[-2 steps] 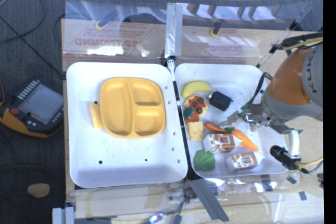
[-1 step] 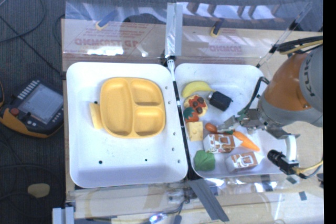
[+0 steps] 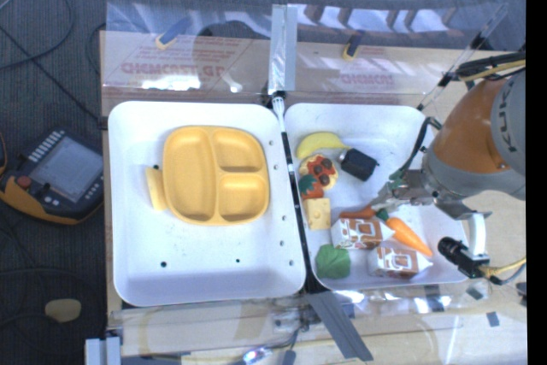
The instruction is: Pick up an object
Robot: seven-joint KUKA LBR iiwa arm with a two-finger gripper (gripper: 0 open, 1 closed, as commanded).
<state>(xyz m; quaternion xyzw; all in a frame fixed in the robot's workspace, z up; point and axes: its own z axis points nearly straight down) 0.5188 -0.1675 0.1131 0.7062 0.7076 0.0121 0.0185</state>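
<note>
The right bin holds several toy foods. A yellow banana lies at its back left, with a round pizza piece and a black block just in front. A pale cheese wedge, a small carton, an orange carrot, a second carton and a green leafy piece lie nearer the front. My gripper hangs low over the bin's middle right, just above the carrot's top end and the first carton. The wrist hides its tips.
The left bin holds a yellow divided plate with a yellow strip at its left edge. The arm's orange band overhangs the right bin's right wall. A handheld pendant lies on the floor at far left.
</note>
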